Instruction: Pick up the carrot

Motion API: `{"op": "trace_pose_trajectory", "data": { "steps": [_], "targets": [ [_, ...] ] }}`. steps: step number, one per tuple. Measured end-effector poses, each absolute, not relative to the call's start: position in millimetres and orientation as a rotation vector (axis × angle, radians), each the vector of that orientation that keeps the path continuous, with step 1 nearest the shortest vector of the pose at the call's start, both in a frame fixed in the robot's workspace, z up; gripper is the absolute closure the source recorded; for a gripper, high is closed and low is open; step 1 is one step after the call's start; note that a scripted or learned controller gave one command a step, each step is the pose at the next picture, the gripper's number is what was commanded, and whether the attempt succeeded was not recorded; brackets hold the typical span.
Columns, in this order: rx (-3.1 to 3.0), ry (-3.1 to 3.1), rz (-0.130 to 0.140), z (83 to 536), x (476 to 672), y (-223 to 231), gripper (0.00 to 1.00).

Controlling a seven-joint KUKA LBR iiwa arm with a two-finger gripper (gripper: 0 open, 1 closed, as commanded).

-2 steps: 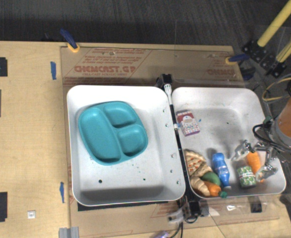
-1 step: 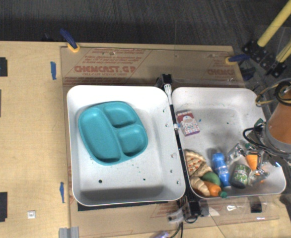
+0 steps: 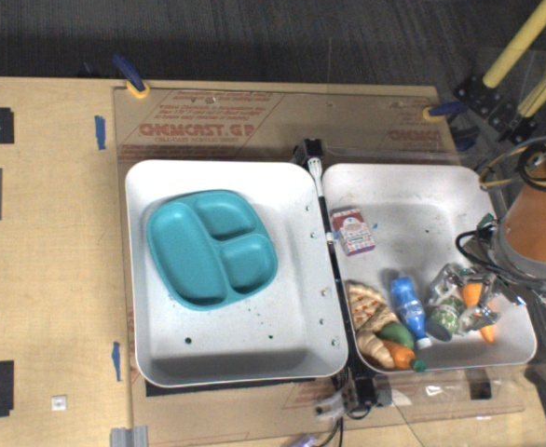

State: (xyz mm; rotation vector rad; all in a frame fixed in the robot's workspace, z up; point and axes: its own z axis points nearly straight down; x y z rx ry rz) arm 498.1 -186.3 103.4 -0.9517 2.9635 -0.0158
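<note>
The end effector [image 3: 459, 307] sits low in the right bin [image 3: 422, 189], its state impossible to tell. The carrot [image 3: 401, 352] lies near the front wall beside a blue bottle [image 3: 409, 311], so reaching it likely calls for shifting left.

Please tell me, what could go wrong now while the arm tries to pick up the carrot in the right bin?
1. The tool sits among clutter by the bin's right wall, apart from the carrot near the front edge, so it may close on something else.
2. The carrot lies tight against the bottle and the bread; a grasp may catch or push these instead.
3. The carrot is close to the bin wall, leaving little room to come down beside it.
</note>
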Motion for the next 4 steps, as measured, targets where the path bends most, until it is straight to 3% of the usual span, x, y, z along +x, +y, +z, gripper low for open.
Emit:
{"op": "trace_pose_trajectory", "data": {
  "steps": [1, 2, 3, 4],
  "targets": [
    [-0.951, 2.955, -0.018, 113.7, 500.9, -184.4, 1.00],
    [-1.376, 2.809, 0.011, 91.1, 517.0, -214.4, 1.00],
    [-1.995, 2.387, -0.002, 91.7, 492.5, -208.9, 1.00],
    [-1.988, 2.384, -0.003, 102.2, 495.2, -206.1, 1.00]
  ]
}}
